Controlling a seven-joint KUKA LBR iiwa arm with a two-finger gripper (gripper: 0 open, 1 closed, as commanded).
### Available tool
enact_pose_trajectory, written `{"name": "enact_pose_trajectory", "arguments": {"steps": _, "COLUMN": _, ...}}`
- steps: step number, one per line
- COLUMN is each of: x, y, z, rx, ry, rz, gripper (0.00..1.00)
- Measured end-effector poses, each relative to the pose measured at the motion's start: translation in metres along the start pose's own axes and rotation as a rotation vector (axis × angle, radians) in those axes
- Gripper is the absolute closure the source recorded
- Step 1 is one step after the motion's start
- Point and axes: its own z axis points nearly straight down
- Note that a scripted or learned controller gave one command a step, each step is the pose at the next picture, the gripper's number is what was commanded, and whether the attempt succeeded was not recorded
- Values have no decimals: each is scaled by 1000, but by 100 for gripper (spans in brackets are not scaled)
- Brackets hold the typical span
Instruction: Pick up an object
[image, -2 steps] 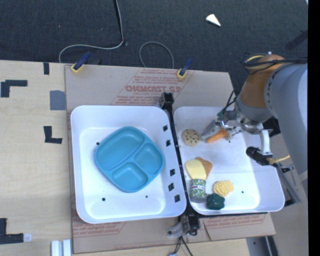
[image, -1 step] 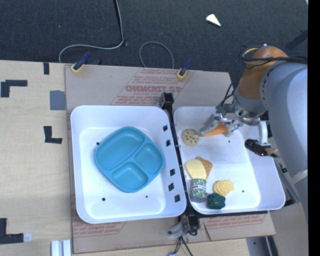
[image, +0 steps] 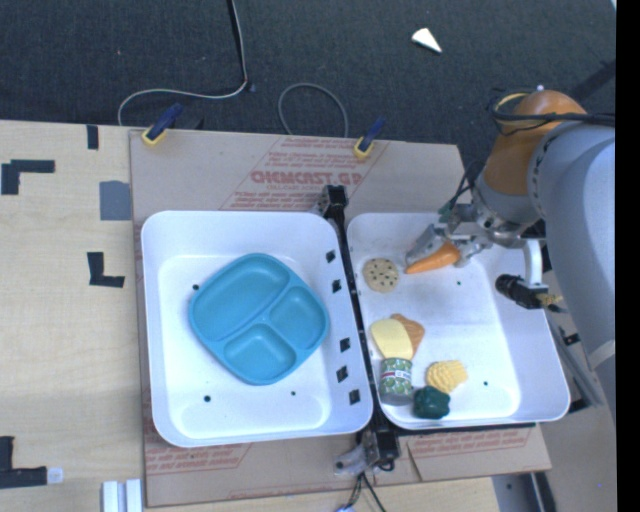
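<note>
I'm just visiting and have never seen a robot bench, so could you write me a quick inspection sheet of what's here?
Surface: bench bearing two white bins, left bin and right bin, on a cardboard sheet.
Job's things: carrot, cookie, bread, jar, corn, green lump, all in the right bin.
Clutter: blue tray in the left bin.
Grippers: gripper at the carrot; grasp unclear.
Cables: loops behind the bins.
Surroundings: dark carpet; two clamps.
</note>
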Motion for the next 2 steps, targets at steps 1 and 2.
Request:
{"name": "enact_pose_trajectory", "arguments": {"steps": 1, "x": -3, "y": -2, "z": -9, "rx": 3, "ry": -6, "rz": 3, "gripper": 100}}
{"name": "enact_pose_trajectory", "arguments": {"steps": 2, "x": 54, "y": 1, "z": -20, "rx": -8, "ry": -4, "rz": -5, "gripper": 100}}
